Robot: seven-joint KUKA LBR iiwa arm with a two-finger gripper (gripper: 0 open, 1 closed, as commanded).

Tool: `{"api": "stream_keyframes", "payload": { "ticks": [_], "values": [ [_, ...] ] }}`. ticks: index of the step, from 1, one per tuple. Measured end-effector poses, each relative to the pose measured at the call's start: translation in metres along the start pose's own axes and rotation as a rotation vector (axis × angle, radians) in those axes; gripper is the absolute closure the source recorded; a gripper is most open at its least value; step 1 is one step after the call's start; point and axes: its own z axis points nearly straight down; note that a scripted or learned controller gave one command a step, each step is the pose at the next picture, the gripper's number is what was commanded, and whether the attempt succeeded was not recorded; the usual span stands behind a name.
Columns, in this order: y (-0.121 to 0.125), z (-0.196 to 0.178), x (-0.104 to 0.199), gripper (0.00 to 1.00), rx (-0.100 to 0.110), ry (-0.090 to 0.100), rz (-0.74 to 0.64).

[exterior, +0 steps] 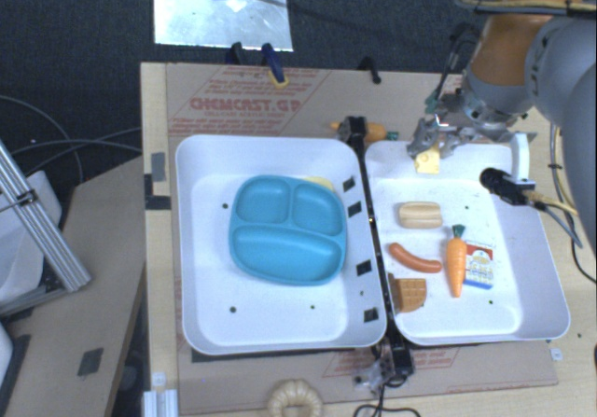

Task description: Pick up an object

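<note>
Arm [560, 61]: smooth grey rounded casing, above the right bin [550, 312]. Orange band [522, 9]: glossy, domed, nearest the wrist. Cables: thin dark loops around the orange band. Gripper [435, 137]: small silver-grey metal assembly over the bin's far rim. Attachment [508, 184]: black cylinder on a white bracket, with trailing cable.

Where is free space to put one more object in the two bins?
Free: the left bin floor around the blue tray, and the right bin front strip below the carrot. Crowded: between bread roll, sausage and waffle.
</note>
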Motion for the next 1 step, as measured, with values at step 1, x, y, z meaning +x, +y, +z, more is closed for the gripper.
{"api": "stream_keyframes", "payload": {
  "ticks": [1],
  "values": [
    [0.0021,-0.0417,0.0000,1.00,0.000,0.000,0.000]
  ]
}}
